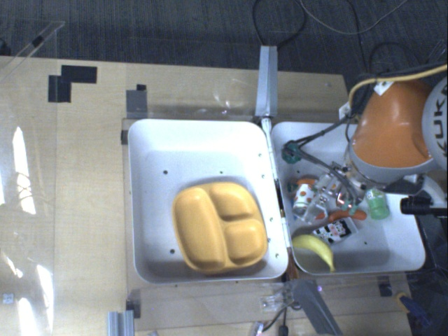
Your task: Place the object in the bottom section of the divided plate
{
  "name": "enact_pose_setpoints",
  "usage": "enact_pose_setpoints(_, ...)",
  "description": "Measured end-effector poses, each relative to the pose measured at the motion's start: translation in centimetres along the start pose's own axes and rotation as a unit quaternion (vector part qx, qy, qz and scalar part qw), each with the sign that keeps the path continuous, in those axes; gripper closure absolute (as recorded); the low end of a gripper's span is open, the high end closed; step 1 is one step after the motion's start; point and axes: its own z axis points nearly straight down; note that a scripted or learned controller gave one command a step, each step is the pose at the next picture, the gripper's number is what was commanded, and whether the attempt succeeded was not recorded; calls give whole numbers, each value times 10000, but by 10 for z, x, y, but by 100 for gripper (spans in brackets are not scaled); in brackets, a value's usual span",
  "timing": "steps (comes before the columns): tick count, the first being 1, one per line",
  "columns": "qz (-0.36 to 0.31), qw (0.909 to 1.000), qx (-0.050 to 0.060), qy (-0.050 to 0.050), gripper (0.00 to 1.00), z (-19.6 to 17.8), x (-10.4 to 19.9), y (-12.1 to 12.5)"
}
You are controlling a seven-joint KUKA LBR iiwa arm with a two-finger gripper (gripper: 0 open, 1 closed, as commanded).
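Note:
A yellow divided plate (219, 225) lies in the left bin (150, 159), towards its front right. It has one long section on the left and two smaller ones on the right. My gripper (334, 193) is down in the right bin (399, 250), among a cluster of small objects. Around it are a red-and-white item (304, 193), a pale green item (376, 205) and a thin orange piece (344, 216). A yellow banana (315, 249) lies at the bin's front left corner. The clutter hides what, if anything, sits in the gripper.
The arm's orange band (392, 128) hangs over the right bin's back half. A black-and-white card (330, 232) lies by the banana. A metal divider rail (267, 82) runs between the bins at the back. Cables trail across the floor behind.

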Motion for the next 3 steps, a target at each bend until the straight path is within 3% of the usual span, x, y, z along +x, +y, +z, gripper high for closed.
enact_pose_setpoints(1, 328, 9995, -2, -4, 100, 72, -16, -80)
enact_pose_setpoints(2, -502, 9987, -4, -26, 100, 88, -52, -147)
enact_pose_setpoints(3, -360, 9993, 0, -84, 100, 93, -39, -120)
